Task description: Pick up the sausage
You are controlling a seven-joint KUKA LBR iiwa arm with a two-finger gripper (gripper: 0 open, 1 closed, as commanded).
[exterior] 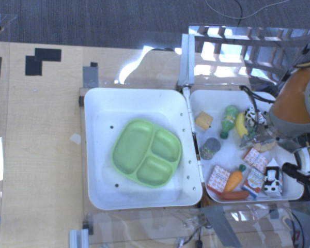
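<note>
The sausage (pixel 234 195) is a reddish-brown stick lying flat along the front wall of the right bin (pixel 294 194), just below a toy carrot (pixel 234 180). My gripper (pixel 255 139) hangs over the right half of that bin, beside a banana (pixel 241 124) and above a red-and-white carton (pixel 256 159). It is well behind the sausage and a little to its right, and nothing shows in its grasp. The grey arm with its orange band (pixel 299 103) comes in from the right and covers the bin's far right corner.
The right bin also holds a cheese wedge (pixel 203 120), a green bottle (pixel 228 119), a grey tin (pixel 211 148), more small cartons (pixel 217 178) and a black-and-white cow toy (pixel 272 183). A green divided plate (pixel 146 152) lies in the left bin (pixel 98 190).
</note>
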